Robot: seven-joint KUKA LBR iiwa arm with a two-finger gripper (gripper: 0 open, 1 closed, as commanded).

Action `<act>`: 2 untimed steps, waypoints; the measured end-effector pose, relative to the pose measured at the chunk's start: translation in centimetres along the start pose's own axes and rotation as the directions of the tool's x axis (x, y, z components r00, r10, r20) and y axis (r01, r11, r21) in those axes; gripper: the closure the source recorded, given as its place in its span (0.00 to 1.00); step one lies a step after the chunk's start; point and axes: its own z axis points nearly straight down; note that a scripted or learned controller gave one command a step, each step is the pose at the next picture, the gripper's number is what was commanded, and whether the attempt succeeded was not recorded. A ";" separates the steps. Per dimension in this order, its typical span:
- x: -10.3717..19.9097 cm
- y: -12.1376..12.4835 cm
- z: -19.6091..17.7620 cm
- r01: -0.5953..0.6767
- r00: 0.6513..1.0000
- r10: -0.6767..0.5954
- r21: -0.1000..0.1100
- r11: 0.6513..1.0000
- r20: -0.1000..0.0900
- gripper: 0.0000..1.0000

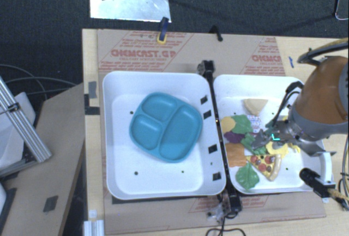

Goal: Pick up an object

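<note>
- The arm (327,98) comes in from three o'clock, grey body with its orange band hanging over the right bin (234,85)
- The gripper (267,139) is down low among the toy food in that bin, a small teal light glowing on it
- Whether the jaws are released or clenched cannot be told from here; the wrist and the clutter hide them
- Around the gripper sits the pile: a yellow-green piece (231,122) at its ten o'clock, a purple piece (234,135) just beside that, touching it
- A green leafy piece (252,141) lies right against the gripper at nine o'clock
- A pizza slice (266,164) lies at six o'clock of the gripper, and an orange piece (236,155) at eight o'clock
- A green leaf (247,176) rests near the bin's six o'clock rim
- A tan wedge (254,105) sits apart at the pile's twelve o'clock
- In the left bin (117,120), a blue divided plate (165,126) sits in the middle
- Both bins rest side by side on the cardboard-covered surface (142,52)
</note>
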 end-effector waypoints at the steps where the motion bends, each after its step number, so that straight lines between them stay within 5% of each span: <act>1: 6.7 0.0 -2.5 0.009 1.000 -0.009 -0.002 1.000 -0.001 0.00; 2: 6.3 0.0 -2.4 0.002 1.000 -0.002 -0.001 1.000 0.000 0.00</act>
